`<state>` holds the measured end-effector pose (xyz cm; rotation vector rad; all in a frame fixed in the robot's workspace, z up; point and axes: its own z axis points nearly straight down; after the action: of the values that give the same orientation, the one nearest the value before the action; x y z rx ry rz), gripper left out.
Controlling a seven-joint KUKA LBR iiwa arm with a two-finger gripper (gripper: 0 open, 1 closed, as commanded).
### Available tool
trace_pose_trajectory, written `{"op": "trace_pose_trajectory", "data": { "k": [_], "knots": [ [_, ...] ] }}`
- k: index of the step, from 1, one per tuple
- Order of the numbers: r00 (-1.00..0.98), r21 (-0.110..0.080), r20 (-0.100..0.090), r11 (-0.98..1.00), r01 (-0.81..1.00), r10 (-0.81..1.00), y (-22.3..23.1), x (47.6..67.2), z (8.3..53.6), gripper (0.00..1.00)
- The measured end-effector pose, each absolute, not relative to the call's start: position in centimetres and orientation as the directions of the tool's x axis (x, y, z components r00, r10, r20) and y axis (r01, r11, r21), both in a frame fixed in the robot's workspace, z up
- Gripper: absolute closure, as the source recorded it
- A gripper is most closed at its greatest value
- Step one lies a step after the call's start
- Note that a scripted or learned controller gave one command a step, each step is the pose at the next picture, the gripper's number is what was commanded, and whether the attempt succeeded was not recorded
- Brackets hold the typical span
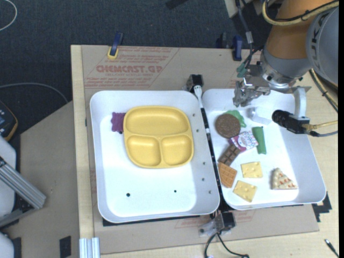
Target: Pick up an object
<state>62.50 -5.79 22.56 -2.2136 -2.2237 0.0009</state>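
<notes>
My gripper (244, 98) hangs over the far part of the right bin (306, 168), just above and right of a round brown cookie (228, 125). Nothing shows between its fingers. Close to the cookie lie a green piece (260, 139), a purple-and-white wrapped sweet (246, 140) and a brown chocolate bar (229, 155). Nearer the front sit an orange waffle cracker (227, 174), two yellow cheese squares (251, 170) (244, 190) and a pizza slice (282, 180).
The left bin (107, 187) holds a yellow divided plate (158, 135) with a purple thing (117, 121) tucked at its left side. A small white piece (258, 114) lies near the gripper. The bins stand on a cardboard sheet (134, 69).
</notes>
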Motion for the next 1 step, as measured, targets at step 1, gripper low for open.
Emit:
{"op": "trace_pose_trajectory", "data": {
  "k": [1],
  "knots": [
    [-0.006,-0.002,0.003,0.006,1.000,1.000,-1.03,60.98,23.44,1.00]
  ]
}}
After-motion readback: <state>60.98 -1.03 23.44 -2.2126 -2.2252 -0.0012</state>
